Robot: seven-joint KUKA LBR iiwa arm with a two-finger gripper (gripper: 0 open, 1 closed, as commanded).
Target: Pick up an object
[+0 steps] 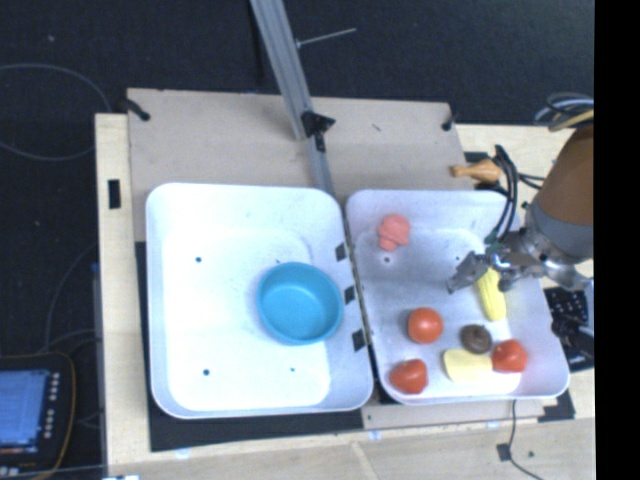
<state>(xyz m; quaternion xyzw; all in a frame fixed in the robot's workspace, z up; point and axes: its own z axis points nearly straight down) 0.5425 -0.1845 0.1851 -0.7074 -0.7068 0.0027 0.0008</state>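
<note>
hand (487,271): fingers spread, holding nothing | small yellow banana-shaped toy (490,297): right under hand, a bit nearer | long way: far to near, in right white bin (430,218)

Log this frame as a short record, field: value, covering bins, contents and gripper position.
left bin: holds a blue bowl
right bin: pink object, yellow banana-like piece, three red tomato-like balls, dark brown round item, pale yellow piece
gripper: over the right bin's right side, just above the yellow piece
held: nothing seen between the fingers
</note>
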